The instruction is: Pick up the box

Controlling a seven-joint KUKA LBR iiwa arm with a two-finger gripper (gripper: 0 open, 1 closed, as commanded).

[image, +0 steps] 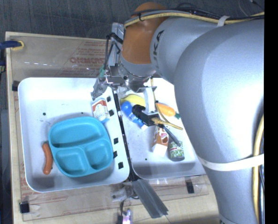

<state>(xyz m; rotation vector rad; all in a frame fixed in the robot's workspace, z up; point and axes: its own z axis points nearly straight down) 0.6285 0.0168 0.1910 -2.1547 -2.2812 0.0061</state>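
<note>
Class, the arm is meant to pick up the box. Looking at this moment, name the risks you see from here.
1. The box sits tight against the blue tray and near the divider between the bins, so the gripper may have little room to close around it and could nudge the tray.
2. The box looks tilted, so it might slip sideways from a grasp.
3. The right bin is crowded with small items just across the divider; a drifting approach could disturb them.
</note>
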